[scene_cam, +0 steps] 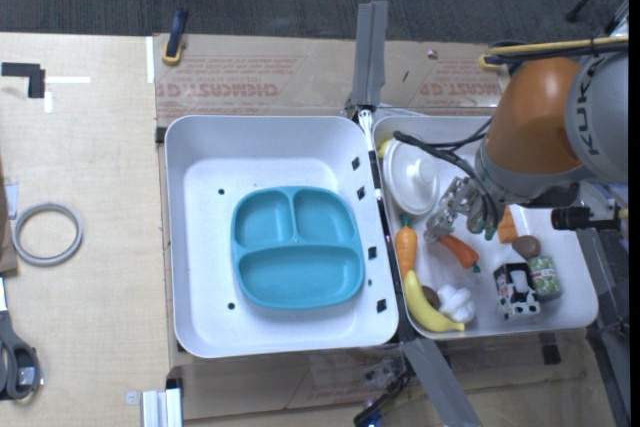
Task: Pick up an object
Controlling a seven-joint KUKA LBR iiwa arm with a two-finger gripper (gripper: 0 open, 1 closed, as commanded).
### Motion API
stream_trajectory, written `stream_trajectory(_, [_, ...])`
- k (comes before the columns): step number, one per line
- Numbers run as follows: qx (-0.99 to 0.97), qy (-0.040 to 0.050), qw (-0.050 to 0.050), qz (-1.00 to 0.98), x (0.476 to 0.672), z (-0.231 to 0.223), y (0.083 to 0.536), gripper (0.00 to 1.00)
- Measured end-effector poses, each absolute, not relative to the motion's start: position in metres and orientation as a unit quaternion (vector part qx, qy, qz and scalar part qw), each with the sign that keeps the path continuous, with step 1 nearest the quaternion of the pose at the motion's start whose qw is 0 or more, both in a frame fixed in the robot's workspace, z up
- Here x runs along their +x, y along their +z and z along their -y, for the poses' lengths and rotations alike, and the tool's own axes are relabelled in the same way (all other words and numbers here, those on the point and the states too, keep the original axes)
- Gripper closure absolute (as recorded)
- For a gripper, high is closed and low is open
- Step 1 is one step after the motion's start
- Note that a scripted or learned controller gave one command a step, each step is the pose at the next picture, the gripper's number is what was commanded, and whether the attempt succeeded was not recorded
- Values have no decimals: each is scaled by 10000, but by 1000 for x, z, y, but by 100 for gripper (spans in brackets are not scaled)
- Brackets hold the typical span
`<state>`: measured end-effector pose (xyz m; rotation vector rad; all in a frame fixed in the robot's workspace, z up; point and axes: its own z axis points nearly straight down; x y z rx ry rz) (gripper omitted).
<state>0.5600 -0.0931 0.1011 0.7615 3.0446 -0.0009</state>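
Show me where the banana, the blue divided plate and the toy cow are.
banana (424, 306): camera view, middle of its curved yellow body, right bin.
blue divided plate (297, 280): camera view, floor of its large lower compartment, left bin.
toy cow (515, 293): camera view, its black and white body, right bin.

Arm (545, 130) reaching from right, wrist down

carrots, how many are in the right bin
2. One carrot lies by the bin's left wall, above the banana. The other carrot lies just below the gripper. The arm covers part of the bin, so more may be hidden.
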Motion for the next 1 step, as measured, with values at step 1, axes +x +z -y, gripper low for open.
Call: stream_trajectory(1, [2817, 1, 16, -9595, 580, 50, 200, 100])
